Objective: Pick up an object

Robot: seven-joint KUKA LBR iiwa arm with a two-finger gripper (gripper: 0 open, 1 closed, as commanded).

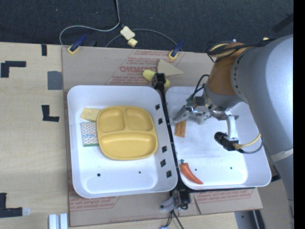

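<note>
**A:** What do we see of the bench and the room around it?

**B:** We look down on a pale wooden bench point(28, 142) with black angular marks on it. A brown cardboard sheet point(133, 63) lies on the bench and carries two shallow white bins side by side. Beyond the bench's far edge the floor is dark carpet point(200, 13), crossed by a thin cable point(114, 6). Blue clamps sit at the cardboard's far edge.

**A:** What lies in the bins?

**B:** In the left bin point(119, 182) we see a yellow divided tray point(127, 132) near the middle. A pale yellow card point(89, 113) and a small printed packet point(88, 133) lie between the tray and the bin's left wall, both touching or tucked against the tray. In the right bin point(214, 173) a small brown block point(180, 128) lies close to the left wall, and an orange carrot-shaped piece point(190, 173) lies near the front left corner.

**A:** And the arm?

**B:** The grey arm point(267, 94) with its orange band reaches in from the right, over the right bin's far half. Its gripper point(190, 112) points toward the bin's left wall, just above and beside the brown block. We cannot tell how far apart its fingers stand, and we see nothing held between them.
</note>
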